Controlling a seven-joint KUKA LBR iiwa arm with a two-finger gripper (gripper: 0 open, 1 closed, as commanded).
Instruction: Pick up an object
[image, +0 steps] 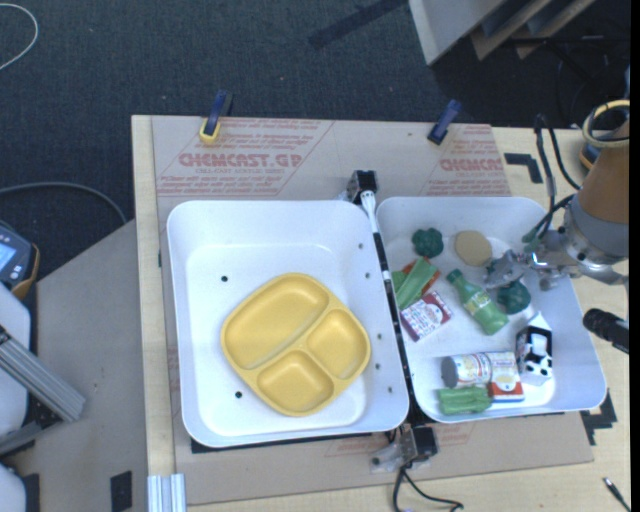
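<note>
At the right of the frame the gripper (512, 268) hangs low in the right white bin (590, 385); whether it is spread or pinching, I cannot tell. Just beside it lie one green plastic bottle (478, 303) and one dark green round toy (515, 297). The left white bin (190, 300) holds one yellow three-compartment tray (295, 343).

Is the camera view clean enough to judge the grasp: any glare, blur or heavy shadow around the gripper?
Camera view: even lighting, soft shadows; the white bins are bright yet keep their edges; the yellow tray is sharp; the gripper is small and slightly soft, so its fingers are hard to read.
</note>
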